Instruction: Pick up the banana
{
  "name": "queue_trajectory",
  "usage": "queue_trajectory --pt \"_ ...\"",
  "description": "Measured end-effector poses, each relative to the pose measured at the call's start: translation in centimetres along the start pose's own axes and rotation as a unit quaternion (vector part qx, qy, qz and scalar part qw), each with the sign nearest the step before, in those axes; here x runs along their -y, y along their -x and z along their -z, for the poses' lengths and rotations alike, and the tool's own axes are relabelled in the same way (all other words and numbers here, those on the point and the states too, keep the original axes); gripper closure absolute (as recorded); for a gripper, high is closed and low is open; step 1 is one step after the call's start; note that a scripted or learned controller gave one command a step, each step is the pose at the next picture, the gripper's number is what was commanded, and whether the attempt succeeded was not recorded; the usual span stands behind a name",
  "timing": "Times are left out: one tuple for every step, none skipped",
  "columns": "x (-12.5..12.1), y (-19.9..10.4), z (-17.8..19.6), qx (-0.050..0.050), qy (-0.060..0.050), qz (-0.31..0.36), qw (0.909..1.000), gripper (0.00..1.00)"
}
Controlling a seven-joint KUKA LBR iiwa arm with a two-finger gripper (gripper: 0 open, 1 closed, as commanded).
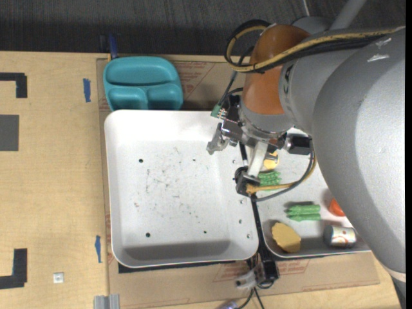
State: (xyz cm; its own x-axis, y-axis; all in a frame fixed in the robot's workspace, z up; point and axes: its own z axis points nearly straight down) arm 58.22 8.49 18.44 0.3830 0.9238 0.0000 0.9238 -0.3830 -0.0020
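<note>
Pick-up of banana (286, 236), grasp judged not yet made; tool (217, 141) over the left bin (129, 237).
Tool: cannot tell whether wide or narrow; it hangs above the left bin's far right corner, beside the wall shared with the right bin (315, 255). Banana: likeliest the dull yellow lump in the right bin, close to its front rim, just below a green piece (302, 211). It looks stubby and matte, its curve is unclear, so identity is uncertain. Handling: cross to the right bin, centre above the lump, close across its narrower width, stay clear of the rim and green piece, then lift straight up.
</note>
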Motion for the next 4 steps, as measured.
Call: queue_trajectory --pt "5.8 -6.6 -9.7 0.000 0.000 0.113 0.9936 0.00" --pt "12.1 -2.3 2.0 0.000 0.001 0.124 0.9923 0.00" --pt "14.9 -9.0 -9.9 -0.001 0.000 0.097 0.9953 0.00" --pt "14.9 -8.9 -4.7 0.000 0.001 -0.185 0.9827 0.00"
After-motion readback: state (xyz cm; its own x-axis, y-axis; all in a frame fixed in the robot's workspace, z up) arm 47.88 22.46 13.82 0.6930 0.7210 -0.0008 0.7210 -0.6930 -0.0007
